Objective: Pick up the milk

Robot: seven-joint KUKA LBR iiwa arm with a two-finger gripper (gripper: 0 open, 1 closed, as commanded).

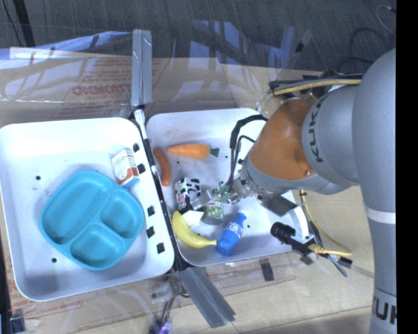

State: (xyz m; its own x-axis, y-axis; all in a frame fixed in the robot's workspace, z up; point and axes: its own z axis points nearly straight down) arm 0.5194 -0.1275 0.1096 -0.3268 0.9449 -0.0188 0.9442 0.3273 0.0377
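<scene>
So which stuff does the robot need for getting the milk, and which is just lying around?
For the job: milk carton, gripper.

Just lying about: carrot, sausage, banana, blue bottle, blue divided plate, small orange-and-white carton.

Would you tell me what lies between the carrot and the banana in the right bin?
The cow-patterned milk carton lies between carrot and banana, camera view.

The grey arm [366, 138] is reaching in from the right, bending down and leftward, its orange band [282, 145] facing up toward us. Below the band the wrist is tilting down to the left, and the tool [219, 199] is hanging low at the arm's left end.
</scene>
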